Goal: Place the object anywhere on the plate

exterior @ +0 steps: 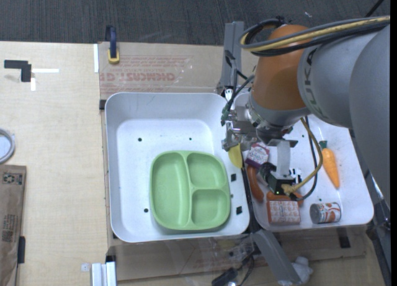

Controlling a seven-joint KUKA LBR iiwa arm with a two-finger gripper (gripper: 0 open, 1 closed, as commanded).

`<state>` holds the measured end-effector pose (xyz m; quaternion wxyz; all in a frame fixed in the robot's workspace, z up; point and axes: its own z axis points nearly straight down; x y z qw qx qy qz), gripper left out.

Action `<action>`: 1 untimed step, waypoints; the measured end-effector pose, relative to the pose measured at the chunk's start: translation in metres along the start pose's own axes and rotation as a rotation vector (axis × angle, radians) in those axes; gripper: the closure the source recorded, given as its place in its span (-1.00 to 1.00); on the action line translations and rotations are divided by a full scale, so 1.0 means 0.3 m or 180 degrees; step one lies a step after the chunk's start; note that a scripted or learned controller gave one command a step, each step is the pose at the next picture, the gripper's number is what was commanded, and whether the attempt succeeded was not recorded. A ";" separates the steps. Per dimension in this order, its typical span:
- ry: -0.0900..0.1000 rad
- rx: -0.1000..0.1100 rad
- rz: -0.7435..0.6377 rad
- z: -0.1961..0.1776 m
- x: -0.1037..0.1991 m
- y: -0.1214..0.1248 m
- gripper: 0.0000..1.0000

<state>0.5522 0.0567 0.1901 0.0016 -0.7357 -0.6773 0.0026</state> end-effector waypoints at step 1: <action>-0.0001 -0.0003 0.0000 -0.001 -0.001 0.001 -1.00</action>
